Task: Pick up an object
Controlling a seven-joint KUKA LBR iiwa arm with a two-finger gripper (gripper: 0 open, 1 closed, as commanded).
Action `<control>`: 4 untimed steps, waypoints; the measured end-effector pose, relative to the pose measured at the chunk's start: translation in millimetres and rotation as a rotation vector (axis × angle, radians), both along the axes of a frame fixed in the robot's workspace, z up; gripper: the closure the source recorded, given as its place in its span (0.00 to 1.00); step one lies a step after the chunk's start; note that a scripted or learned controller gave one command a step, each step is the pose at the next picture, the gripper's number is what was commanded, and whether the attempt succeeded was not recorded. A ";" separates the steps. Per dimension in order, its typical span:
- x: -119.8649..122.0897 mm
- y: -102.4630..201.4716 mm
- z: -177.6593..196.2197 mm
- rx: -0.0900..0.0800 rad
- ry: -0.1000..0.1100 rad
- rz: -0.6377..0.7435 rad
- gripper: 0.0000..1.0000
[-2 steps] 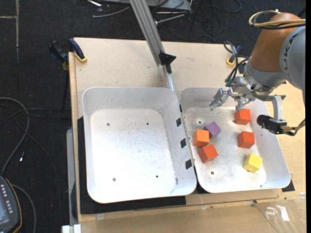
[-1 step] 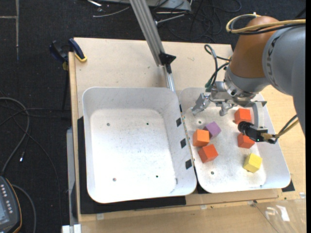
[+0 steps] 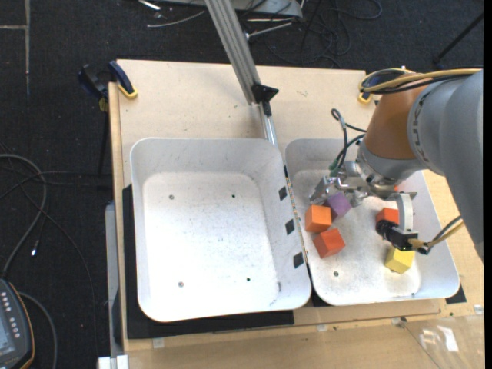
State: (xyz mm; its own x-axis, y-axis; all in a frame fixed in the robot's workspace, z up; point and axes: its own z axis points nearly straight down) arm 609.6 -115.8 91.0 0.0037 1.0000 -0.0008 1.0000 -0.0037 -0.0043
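The grey arm (image 3: 450, 121) comes in from the right, its orange band (image 3: 392, 125) above the wrist, and its claw (image 3: 338, 193) hangs low over the right bin (image 3: 430, 283). A purple block (image 3: 338, 204) sits right at the tip of the claw, tilted so one corner points down toward the bin floor; whether the claw is open, closed or gripping the block cannot be told from this angle. The block is roughly cube-shaped, so it shows no clear long axis. Just below and left of it lies an orange cube (image 3: 318, 217), touching or nearly touching it, and a second, redder orange cube (image 3: 331, 242) lies just beneath that one. Toward the right side of the same bin there is a small red-orange block (image 3: 387, 215) partly hidden by white and black hardware, and a yellow cube (image 3: 398, 260) near the front edge. That makes one purple, one yellow and three orange or reddish pieces, all in the right bin. The left bin (image 3: 146, 160) stands beside it, the two rims meeting in the middle of the bench (image 3: 192, 91).
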 end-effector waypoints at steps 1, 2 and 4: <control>5.7 -25.9 37.6 -0.002 -0.009 0.001 0.00; -11.5 -5.4 2.9 0.002 -0.002 0.005 0.00; -35.3 12.7 4.0 0.001 -0.007 0.009 0.00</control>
